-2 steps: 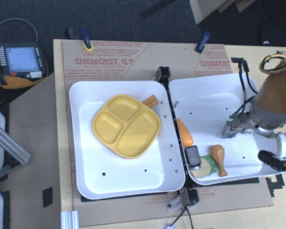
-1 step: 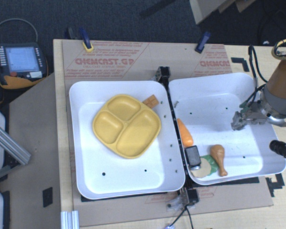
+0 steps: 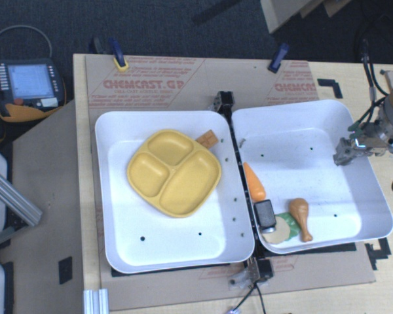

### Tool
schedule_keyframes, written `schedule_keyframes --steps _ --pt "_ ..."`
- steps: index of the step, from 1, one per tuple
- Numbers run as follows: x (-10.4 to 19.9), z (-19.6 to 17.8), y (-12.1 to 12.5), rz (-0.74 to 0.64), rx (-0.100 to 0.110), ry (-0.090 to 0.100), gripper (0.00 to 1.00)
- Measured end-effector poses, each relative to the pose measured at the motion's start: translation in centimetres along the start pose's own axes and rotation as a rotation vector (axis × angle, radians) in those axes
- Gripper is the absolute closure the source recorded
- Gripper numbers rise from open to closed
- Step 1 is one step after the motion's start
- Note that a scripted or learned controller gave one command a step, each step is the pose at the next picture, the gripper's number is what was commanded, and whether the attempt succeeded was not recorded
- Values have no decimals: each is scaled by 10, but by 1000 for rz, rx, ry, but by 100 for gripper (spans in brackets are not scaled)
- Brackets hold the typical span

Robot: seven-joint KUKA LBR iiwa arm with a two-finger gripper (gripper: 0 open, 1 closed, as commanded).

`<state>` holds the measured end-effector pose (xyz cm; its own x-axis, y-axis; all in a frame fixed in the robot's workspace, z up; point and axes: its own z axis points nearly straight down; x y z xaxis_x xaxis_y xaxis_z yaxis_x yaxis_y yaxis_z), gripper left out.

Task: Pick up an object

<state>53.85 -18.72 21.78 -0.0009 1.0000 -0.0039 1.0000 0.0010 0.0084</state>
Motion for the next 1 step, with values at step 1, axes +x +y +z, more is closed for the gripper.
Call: schedule_keyframes --steps 1 --pt "-4 -61 -5 0 0 0 100"
